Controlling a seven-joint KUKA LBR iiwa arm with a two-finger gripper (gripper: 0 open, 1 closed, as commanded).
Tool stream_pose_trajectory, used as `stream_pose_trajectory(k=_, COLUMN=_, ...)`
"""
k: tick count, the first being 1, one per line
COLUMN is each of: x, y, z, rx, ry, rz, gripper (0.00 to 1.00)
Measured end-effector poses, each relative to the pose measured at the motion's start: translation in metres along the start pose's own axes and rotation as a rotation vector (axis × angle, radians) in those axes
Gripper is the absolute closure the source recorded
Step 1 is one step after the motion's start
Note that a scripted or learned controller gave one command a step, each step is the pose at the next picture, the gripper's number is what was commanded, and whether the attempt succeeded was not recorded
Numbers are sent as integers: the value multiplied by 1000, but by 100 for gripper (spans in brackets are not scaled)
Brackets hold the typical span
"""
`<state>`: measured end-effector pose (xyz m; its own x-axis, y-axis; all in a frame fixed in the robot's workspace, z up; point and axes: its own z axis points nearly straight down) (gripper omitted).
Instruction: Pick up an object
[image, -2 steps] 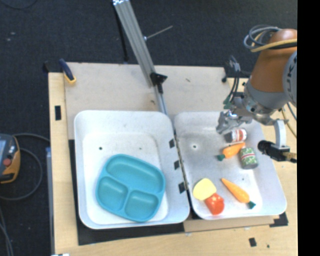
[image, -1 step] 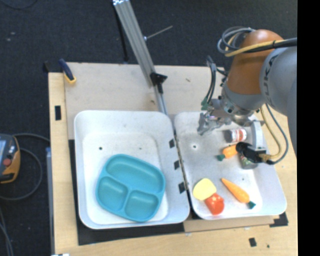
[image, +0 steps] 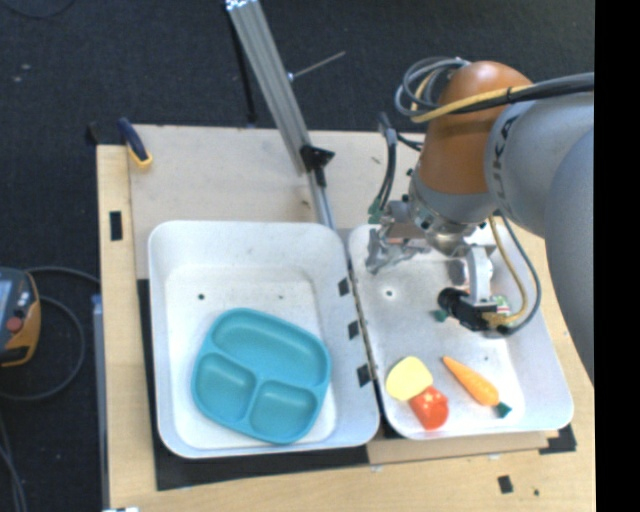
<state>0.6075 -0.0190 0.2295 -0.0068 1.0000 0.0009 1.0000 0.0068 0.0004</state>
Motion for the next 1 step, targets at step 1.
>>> stream_pose_trajectory(k=1, x=53, y=-4, z=2, rx=1, ry=1, rz=-1, gripper=100)
